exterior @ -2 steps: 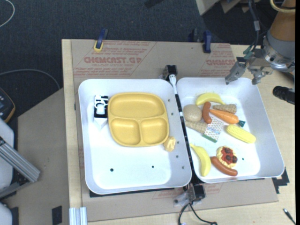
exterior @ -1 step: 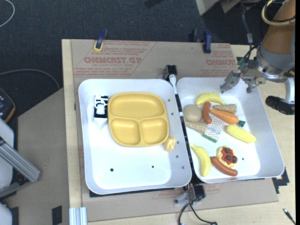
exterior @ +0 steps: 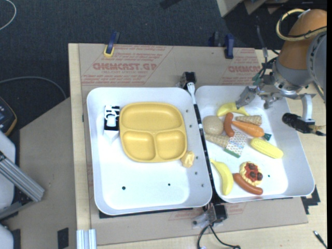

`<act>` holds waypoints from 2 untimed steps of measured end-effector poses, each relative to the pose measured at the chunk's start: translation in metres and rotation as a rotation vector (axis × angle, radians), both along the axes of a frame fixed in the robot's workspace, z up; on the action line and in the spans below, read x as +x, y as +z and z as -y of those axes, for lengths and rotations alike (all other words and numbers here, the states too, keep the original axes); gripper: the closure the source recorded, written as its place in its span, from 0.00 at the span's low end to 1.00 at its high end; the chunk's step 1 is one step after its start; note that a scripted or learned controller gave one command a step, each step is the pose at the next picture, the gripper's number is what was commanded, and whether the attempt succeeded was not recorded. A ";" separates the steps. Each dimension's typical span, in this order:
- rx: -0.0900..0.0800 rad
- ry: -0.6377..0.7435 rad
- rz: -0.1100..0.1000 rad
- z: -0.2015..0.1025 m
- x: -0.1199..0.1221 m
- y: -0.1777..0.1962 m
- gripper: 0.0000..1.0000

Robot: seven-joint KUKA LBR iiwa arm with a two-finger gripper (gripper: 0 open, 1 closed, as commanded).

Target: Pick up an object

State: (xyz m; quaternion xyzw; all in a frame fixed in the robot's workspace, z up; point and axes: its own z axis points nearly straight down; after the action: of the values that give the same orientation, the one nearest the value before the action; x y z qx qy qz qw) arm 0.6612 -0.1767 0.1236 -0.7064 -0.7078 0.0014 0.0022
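My gripper (exterior: 257, 98) hangs over the back of the right bin (exterior: 295, 162), open, its two fingers spread with nothing between them. Just in front of it and to the left lie a small yellow banana (exterior: 231, 109), a waffle cone (exterior: 249, 120), an orange carrot (exterior: 249, 128) and a red sausage (exterior: 229, 123). Further forward sit a beige roll (exterior: 211, 124), a checkered wedge (exterior: 235, 145), a yellow corn cob (exterior: 266, 148), a second banana (exterior: 224, 176), a small pizza (exterior: 250, 172) and a hot dog (exterior: 247, 184).
The left bin (exterior: 140, 191) bears a yellow divided plate (exterior: 151, 131), a black-and-white item (exterior: 110, 118) at its left and a small yellow piece (exterior: 188, 160) by the dividing rim. Clamps (exterior: 229, 45) hold the board at the back.
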 end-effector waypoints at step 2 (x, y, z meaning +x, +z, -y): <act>-0.001 0.002 0.023 -0.002 0.007 -0.017 1.00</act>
State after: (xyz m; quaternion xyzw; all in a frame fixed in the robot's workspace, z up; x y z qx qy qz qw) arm 0.6682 -0.1752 0.1062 -0.7055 -0.7086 -0.0063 -0.0064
